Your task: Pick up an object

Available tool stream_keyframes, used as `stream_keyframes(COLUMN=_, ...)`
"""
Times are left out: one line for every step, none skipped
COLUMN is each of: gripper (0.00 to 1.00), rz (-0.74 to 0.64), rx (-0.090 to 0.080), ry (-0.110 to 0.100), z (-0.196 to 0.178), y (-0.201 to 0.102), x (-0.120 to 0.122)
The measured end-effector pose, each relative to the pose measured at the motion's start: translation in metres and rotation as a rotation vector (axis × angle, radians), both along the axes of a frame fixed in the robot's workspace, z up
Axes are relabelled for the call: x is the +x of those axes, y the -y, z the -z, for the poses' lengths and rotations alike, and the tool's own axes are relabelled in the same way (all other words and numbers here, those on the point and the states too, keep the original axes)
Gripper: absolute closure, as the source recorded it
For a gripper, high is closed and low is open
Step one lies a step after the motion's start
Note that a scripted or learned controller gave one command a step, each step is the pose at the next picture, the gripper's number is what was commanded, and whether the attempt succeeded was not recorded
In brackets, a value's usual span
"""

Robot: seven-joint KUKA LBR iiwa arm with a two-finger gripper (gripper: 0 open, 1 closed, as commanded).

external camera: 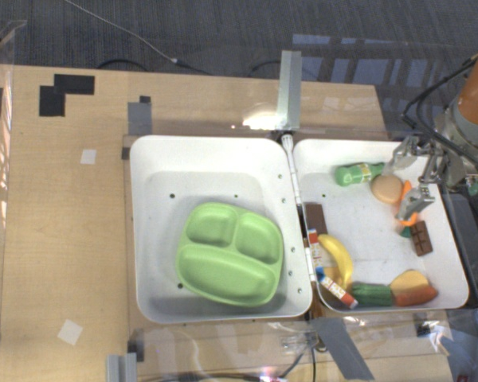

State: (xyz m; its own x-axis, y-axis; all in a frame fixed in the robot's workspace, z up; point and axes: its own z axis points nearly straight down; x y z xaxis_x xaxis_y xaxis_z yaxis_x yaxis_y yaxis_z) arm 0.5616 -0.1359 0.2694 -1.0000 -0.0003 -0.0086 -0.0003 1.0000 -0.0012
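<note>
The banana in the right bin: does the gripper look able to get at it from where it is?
Probably yes. The banana lies uncovered, with open bin floor between it and the gripper, though a marker and brown bar crowd its left side.

A green sectioned plate [229, 253] lies in the left bin [151, 213].

There are two white bins: the left bin [143, 213] and the right bin [358, 245]. In the left bin lies one green divided plate [229, 253]. In the right bin I count one green bottle [357, 173], one banana [337, 258], one cucumber [371, 294], one beige round thing [386, 188], and two brown chocolate bars, one [314, 220] at the left wall and one [420, 237] at the right.
</note>
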Motion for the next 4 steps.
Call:
stream_keyframes(gripper=0.0, rz=-0.222, rx=0.003, ry=-0.009, z=0.124, y=0.016, x=0.048)
stream_keyframes(gripper=0.0, rz=-0.208, rx=-0.004, ry=0.006, z=0.179, y=0.059, x=0.053)
stream_keyframes(gripper=0.0, rz=-0.25, rx=-0.003, ry=0.002, z=0.181, y=0.069, x=0.047)
stream_keyframes(gripper=0.0, rz=-0.213, rx=-0.003, ry=0.003, z=0.18, y=0.069, x=0.02)
